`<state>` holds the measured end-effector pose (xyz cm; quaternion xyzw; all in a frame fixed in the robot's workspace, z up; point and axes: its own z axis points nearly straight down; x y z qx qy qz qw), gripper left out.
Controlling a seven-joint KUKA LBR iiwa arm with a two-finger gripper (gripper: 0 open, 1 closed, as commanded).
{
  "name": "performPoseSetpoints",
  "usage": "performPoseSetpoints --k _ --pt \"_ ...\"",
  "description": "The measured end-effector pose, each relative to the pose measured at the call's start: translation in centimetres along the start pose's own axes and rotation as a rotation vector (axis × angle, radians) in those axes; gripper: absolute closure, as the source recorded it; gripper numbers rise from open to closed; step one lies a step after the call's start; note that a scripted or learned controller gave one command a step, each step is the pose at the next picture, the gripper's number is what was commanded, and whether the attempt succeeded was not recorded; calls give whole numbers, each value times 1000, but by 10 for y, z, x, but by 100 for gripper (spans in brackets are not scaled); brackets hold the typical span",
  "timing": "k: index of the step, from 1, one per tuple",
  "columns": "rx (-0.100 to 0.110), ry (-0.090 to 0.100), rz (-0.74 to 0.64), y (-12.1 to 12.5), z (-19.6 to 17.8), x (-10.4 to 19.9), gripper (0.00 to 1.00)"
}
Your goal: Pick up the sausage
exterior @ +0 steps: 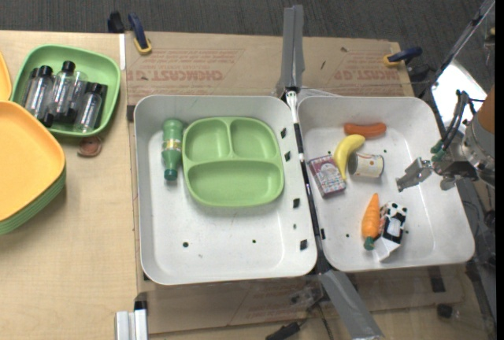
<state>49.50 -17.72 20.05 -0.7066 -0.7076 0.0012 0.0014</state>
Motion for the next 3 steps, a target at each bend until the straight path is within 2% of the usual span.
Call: performPoseSetpoints --k 1,2,3 --pt "-1 0 -75 8 110 72 0" --pt "0 0 -70 7 101 70 100" --pt "-1 -2 -155 50 10 125 100"
